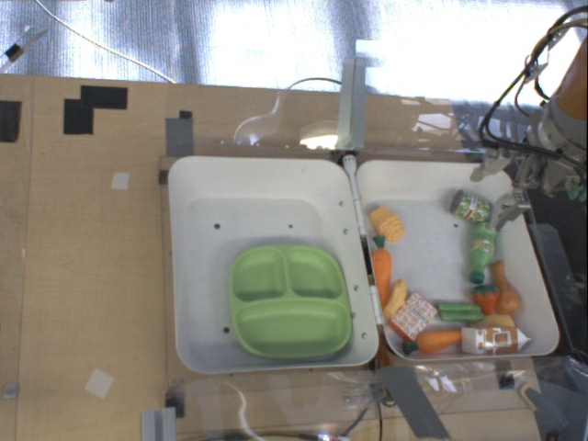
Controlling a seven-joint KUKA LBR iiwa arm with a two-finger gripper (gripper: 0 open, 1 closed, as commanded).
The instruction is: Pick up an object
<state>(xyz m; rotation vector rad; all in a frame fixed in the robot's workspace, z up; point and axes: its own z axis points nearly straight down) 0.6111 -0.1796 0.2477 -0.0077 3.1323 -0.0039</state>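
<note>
The right bin (432, 200) holds several toy foods: a green can (470, 207), a green bottle (481, 251), a corn cob (387, 222), a carrot (381, 269), a checkered box (413, 315) and a white bottle (494, 340). My gripper (501, 191) hangs over the bin's far right corner, just right of the green can. Its two grey fingers stand apart, open, with nothing between them.
The left bin (211, 200) carries a green divided plate (289, 301). A metal post (351, 108) rises behind the wall shared by the bins. More toys crowd the right bin's near edge: a green pod (457, 311), an orange carrot (437, 341), a drumstick (504, 292).
</note>
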